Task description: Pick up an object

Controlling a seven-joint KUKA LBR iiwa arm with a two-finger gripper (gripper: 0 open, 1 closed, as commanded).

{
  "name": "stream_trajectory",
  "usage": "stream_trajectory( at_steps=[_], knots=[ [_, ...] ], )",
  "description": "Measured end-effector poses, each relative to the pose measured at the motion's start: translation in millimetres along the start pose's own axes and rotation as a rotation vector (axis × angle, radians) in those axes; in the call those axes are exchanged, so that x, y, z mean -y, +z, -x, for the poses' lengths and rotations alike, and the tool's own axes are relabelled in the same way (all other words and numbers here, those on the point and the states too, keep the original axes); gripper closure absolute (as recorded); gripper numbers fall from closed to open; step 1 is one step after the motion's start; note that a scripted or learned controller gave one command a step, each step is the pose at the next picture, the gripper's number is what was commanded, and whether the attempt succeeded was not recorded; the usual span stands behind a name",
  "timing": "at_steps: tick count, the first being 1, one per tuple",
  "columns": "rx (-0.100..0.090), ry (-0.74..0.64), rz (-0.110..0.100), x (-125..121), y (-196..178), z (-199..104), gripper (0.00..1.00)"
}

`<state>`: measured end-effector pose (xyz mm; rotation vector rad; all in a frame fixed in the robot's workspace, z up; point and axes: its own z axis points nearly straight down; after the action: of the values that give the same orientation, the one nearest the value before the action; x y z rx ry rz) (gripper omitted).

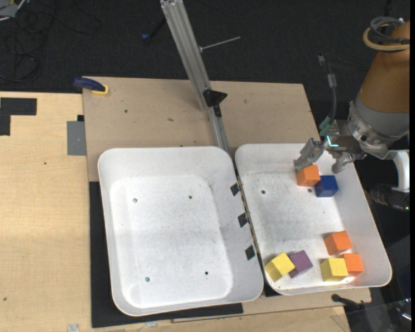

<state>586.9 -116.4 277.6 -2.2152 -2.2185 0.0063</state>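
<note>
My gripper hangs over the far part of the right bin, its two grey fingers spread apart and open. Just below the fingertips sit an orange cube and a blue cube, side by side on the bin floor. Nothing is between the fingers. Near the bin's front edge lie a yellow cube, a purple cube, another yellow cube and two orange cubes.
The left bin adjoins the right one, joined by black clips. An aluminium rail slants up from between the bins to the back. A blue-and-yellow clamp lies on the bench's far left corner.
</note>
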Motion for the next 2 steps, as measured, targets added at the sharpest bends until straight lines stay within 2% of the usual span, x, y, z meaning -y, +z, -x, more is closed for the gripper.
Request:
stream_trajectory(
  at_steps=[1, 2],
  knots=[
    [0.001, 0.002, 0.004, 0, -2, 1, 0.00],
    [0.001, 0.002, -0.001, 3, 46, 9, 0.00]
  ],
)
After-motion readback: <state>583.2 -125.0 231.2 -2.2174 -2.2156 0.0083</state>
